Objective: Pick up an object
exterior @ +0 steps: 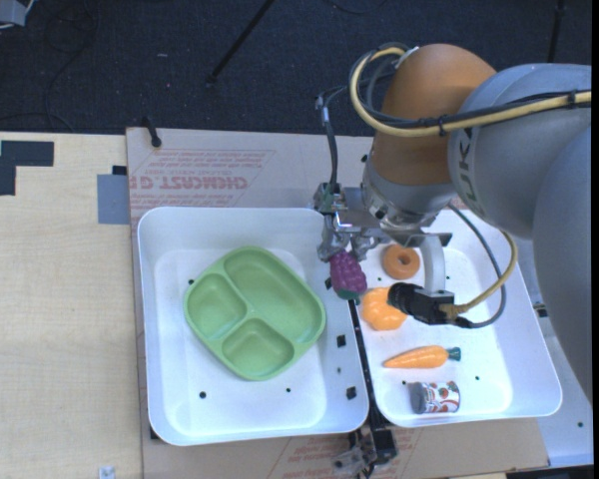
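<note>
Tool [337,250] hangs at the near end of the grey arm, over the rim where the two white bins meet, its fingers closed down on the top of a purple grape bunch [346,275]. The bunch hangs straight below it, across the divide between the bins. The left bin [170,392] holds a green divided plate [255,312], lying flat. In the right bin [509,367] an orange ring [400,261] sits just right of the grapes, an orange fruit [379,311] below it, then a carrot [417,357] and a small can [435,397]. Both bins rest on the pale counter [50,317].
</note>
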`<state>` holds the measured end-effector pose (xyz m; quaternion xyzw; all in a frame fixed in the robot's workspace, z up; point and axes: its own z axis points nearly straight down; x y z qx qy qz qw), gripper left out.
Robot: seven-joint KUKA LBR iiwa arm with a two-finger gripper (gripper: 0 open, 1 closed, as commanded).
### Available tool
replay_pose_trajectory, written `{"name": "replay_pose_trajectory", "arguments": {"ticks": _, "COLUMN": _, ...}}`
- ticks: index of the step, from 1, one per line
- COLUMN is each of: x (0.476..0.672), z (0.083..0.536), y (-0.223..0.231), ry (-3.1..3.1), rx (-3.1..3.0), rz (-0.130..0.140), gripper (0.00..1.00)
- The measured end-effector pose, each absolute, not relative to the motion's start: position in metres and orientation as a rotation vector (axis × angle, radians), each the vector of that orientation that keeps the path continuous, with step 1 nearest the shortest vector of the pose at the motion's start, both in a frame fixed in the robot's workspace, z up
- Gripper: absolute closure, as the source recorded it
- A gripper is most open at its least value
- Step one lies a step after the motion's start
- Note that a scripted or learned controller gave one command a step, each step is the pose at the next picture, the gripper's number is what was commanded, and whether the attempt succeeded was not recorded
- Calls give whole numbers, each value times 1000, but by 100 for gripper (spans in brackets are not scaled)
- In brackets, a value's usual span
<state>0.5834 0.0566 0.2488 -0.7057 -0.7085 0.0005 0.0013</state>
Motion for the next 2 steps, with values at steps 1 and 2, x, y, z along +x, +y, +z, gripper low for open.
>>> {"name": "replay_pose_trajectory", "arguments": {"ticks": 1, "x": 601, "z": 237, "y": 104, "ry": -2224, "rx": -2216, "rz": 3, "gripper": 100}}
{"name": "replay_pose_trajectory", "arguments": {"ticks": 2, "x": 600, "z": 237, "y": 102, "ry": -2223, "rx": -2217, "rz": 5, "gripper": 0}}
